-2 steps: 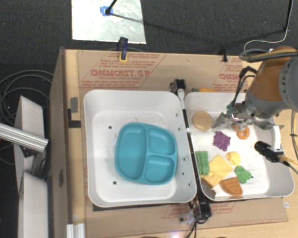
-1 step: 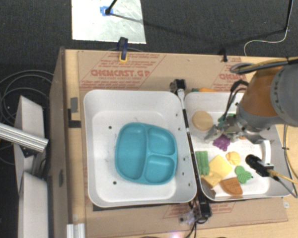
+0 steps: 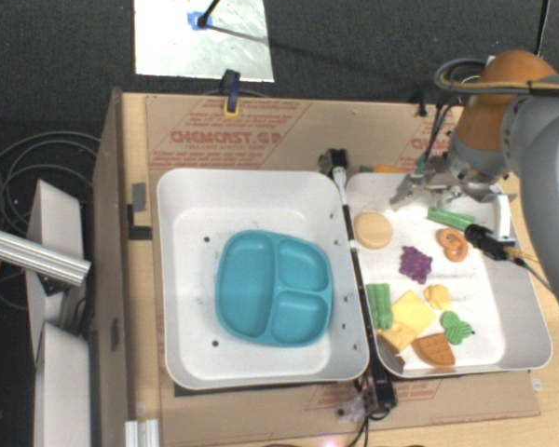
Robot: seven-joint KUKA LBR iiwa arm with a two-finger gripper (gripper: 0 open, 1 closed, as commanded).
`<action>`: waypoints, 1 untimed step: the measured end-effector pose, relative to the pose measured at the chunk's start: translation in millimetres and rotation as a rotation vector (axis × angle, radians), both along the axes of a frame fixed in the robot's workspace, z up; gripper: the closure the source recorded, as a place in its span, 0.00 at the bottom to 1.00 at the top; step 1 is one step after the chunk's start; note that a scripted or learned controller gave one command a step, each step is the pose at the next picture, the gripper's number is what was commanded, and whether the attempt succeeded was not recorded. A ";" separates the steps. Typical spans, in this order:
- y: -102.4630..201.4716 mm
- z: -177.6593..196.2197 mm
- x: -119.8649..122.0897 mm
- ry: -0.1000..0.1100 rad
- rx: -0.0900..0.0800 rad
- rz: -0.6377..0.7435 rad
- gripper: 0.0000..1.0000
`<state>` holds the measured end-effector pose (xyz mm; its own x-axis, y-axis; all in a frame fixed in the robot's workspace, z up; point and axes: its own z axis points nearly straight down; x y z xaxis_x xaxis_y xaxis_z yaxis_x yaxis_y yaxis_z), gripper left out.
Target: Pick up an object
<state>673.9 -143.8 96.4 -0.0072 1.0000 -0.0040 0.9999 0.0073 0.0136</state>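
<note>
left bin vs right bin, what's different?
Contents: the left bin holds one thing, a blue divided plate; the right bin holds many small toy foods, among them purple grapes and a yellow cheese wedge.
Arm: the arm and its end effector are over the right bin's far end, not over the left bin.
Shared: both are shallow, white and sit side by side.

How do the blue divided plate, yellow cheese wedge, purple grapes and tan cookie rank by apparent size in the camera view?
1. blue divided plate, by far the largest
2. yellow cheese wedge
3. tan cookie and purple grapes: these look about alike, so I won't rank them.
</note>
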 end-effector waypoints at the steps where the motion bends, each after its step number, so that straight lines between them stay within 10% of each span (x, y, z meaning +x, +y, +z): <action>1: 0.4 61.7 -53.1 0.008 0.003 -0.007 0.00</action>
<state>620.8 -143.4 158.1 0.0003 1.0000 -0.0015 1.0000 -0.0002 0.0057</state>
